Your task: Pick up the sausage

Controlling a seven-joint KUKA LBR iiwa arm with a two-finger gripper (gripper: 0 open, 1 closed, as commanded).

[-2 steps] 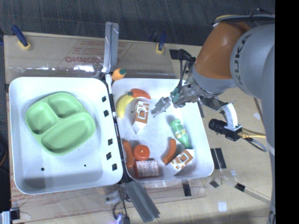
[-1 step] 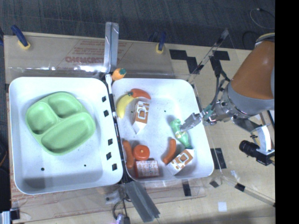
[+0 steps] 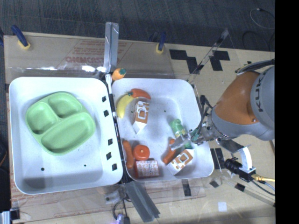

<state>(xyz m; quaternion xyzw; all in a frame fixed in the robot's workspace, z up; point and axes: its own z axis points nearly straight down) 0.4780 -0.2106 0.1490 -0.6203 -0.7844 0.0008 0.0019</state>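
The sausage (image 3: 127,154) is a reddish-brown stick lying along the left wall of the right bin (image 3: 196,97), beside a red-lidded can (image 3: 141,152). My gripper (image 3: 193,137) is low over the right side of that bin, between a green bottle (image 3: 177,127) and an orange-and-white carton (image 3: 181,160). It is well to the right of the sausage and nothing shows held in it.
The right bin also holds a banana (image 3: 122,104), an orange-red curved item (image 3: 140,94), a white carton (image 3: 141,112), a labelled can (image 3: 147,168) and a small orange piece (image 3: 168,156). A green divided plate (image 3: 60,121) lies in the left bin (image 3: 18,171).
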